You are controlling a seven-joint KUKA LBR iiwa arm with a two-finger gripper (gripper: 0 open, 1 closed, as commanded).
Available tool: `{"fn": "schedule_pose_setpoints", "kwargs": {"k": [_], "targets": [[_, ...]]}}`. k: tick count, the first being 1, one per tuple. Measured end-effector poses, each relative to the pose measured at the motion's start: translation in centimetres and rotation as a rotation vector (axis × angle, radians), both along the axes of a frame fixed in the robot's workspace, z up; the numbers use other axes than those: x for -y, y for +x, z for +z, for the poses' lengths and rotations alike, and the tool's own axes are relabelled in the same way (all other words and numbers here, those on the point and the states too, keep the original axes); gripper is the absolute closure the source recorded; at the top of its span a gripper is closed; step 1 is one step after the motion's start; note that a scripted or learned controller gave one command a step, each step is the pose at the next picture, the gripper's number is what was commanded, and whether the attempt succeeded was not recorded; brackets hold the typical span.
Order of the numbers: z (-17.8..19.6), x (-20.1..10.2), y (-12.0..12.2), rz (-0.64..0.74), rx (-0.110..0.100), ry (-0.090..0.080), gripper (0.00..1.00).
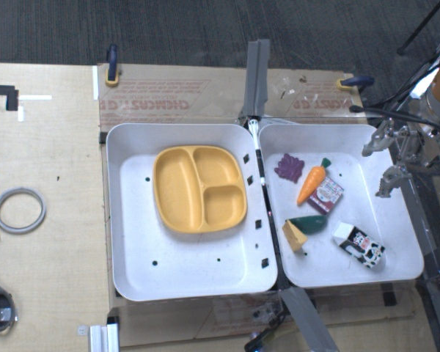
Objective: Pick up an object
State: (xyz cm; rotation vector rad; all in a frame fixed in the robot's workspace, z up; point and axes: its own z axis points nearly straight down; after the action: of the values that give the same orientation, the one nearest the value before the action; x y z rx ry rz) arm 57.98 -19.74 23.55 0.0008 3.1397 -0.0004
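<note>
The gripper (387,169) sits cut off beside the right bin (396,270); its state is unreadable.

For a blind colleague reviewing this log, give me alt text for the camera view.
Two white bins sit side by side: the left bin holds a yellow divided plate; the right bin holds toy food, including a carrot and purple grapes. The gripper hovers at the right bin's edge.

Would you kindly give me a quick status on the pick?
Gripper over right bin's right edge, holding nothing. Carrot, milk carton untouched. Nothing blocking.
</note>
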Motion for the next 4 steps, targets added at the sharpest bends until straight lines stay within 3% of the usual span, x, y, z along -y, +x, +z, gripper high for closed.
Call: {"fn": "schedule_pose_setpoints", "kwargs": {"k": [1,2,3,4], "targets": [[-13.2,-1.6,-0.5,-0.383,0.003,0.000,0.00],[-14.4,-5.7,3.4,-0.825,0.000,0.000,0.00],[-14.4,-9.9,6.7,-0.906,-0.002,-0.001,0.00],[-14.5,-9.4,-4.0,-0.922,-0.003,-0.001,0.00]]}}
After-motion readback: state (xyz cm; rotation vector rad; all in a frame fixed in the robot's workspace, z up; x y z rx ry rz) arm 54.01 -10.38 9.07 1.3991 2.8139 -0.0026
